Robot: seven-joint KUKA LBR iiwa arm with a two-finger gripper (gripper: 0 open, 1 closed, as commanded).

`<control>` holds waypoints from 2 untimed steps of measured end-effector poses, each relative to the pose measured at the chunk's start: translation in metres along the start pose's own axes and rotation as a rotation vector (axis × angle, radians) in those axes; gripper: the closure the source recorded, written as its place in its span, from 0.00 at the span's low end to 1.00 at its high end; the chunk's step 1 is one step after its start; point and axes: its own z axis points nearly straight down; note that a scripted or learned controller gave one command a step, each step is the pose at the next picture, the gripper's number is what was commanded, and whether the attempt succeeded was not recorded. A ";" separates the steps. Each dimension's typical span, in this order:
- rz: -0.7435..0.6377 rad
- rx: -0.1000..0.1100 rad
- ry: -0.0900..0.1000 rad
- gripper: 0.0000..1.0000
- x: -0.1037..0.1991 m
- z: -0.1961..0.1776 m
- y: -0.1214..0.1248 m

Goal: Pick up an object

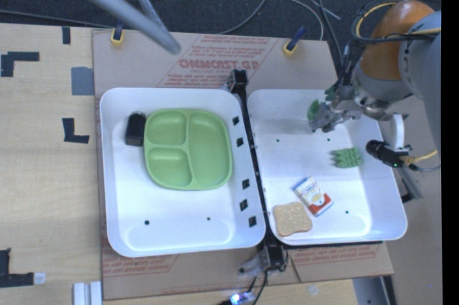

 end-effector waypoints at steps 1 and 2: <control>-0.001 -0.001 0.000 1.00 0.000 -0.043 0.002; -0.001 -0.002 -0.001 1.00 -0.007 -0.092 0.010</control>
